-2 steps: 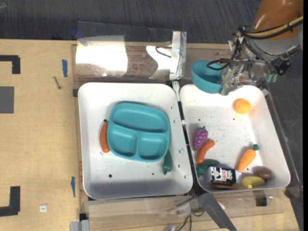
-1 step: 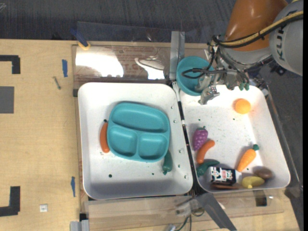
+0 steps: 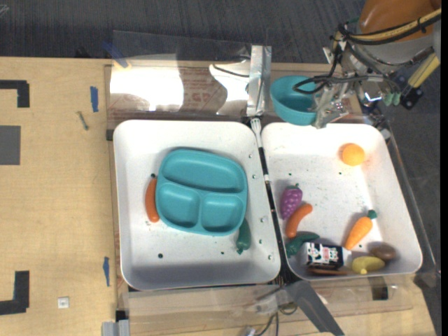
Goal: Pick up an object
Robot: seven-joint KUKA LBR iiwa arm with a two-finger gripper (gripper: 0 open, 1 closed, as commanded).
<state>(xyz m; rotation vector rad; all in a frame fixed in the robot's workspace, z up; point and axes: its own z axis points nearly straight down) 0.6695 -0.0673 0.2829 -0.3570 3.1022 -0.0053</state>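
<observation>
Down at the right bin's (image 3: 402, 187) near edge sit a carton (image 3: 323, 255) and lemon (image 3: 367, 264). Over its far edge the tool (image 3: 326, 110) seemingly grips a teal bowl (image 3: 292, 102); lifting clear comes next.

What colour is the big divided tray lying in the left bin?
Teal, all over. The divided tray shows plainly in the camera view, lying in the left bin.

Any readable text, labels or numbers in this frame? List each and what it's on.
Nothing legible.
Small black-and-white carton in the right bin: dark print on its face, too blurred to read.
Clear sheet behind the left bin: faint reddish marks, glare-washed, unreadable.
Small white tag on the bench: too small to read.
Teal tray, teal bowl: no markings visible.
</observation>
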